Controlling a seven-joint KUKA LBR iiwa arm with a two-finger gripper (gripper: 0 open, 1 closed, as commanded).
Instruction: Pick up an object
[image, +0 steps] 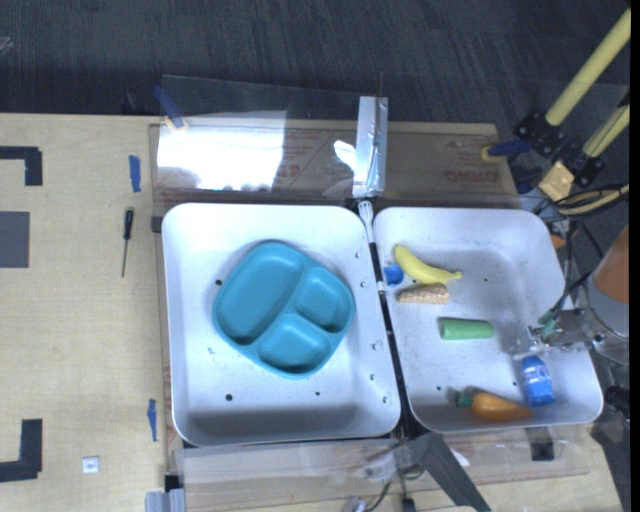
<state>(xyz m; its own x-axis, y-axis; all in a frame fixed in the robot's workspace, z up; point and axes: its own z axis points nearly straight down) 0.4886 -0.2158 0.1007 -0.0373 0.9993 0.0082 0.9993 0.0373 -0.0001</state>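
Over in the right bin (575, 255) is where everything pickable sits: a yellow banana (425, 268) up near the divider, a small blue thing (392, 273) tucked against its left end, a tan corn-looking piece (423, 294) just below it, a green block (466, 328) about mid-bin, an orange carrot (497, 406) along the front wall, and a blue-capped bottle (537, 382) just up and right of the carrot. The left bin (190, 240) only carries a blue divided tray (284, 306).

The end effector (552, 330) comes in from the right edge, low over the right side of that bin. Honestly it's a jumble of metal and cable at that spot and I can't tell how it's set, and nothing is visibly held in it.

What the next move turns on, as I read it: the bottle is the nearest candidate, sitting just toward the front of the bin from the end effector, nearly under it. Its long axis runs roughly front to back with a slight tilt, so the grip would want to close across it, left to right. The green block is the next option, off to the left with its long axis lying left-right. The carrot hugs the front wall, which looks awkward for getting around it.
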